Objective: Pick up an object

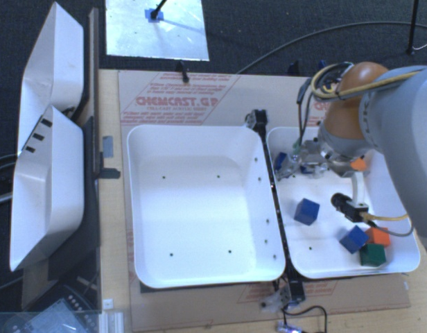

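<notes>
You have the gripper (294, 164) low over the right bin's (401, 259) far left corner, its opening impossible to judge, while the blue cube (306, 211) sits nearer, so a descent here risks striking the wall and missing.

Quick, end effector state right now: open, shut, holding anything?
End effector: low in the right bin, near its left wall; open or closed cannot be told, and nothing is visibly held.
</notes>
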